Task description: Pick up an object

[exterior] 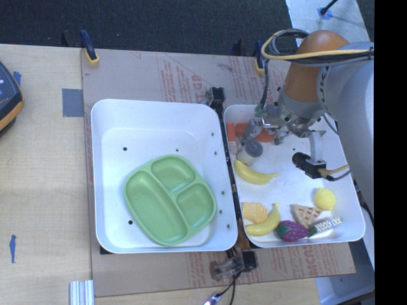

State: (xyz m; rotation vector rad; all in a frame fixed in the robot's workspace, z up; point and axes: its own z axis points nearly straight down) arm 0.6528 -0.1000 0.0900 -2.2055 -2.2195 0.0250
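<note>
1. A pale wooden worktop (38,189) carries a sheet of brown cardboard (159,75), and dark carpet lies beyond its far edge.
2. Two shallow white bins sit side by side on the cardboard; the left bin (108,126) is taken as the landmark here.
3. Inside the left bin, toward its near side, lies a green divided plate (169,199) with three compartments.
4. The right bin (353,224) touches the left bin's right wall and holds all the small objects.
5. Just right of the left bin's right wall, about midway along it, lies a yellow banana (254,174).
6. Further toward the near corner of that wall sit an orange piece (254,212) and a second banana (266,225), touching each other.
7. Right of these, farther from the left bin, come a purple bunch of grapes (292,230), a sandwich wedge (305,215), a white bar-shaped item (327,224) and a yellow lemon (325,199).
8. A red-orange object (240,130) lies beside the left bin's far right corner.
9. The grey arm with its orange band (318,46) reaches down into the right bin's far end.
10. The gripper (253,146) hangs low just right of the left bin's wall, over a grey roundish shape between the red-orange object and the banana; whether it is wide, narrow or holding anything cannot be told from this view
</note>
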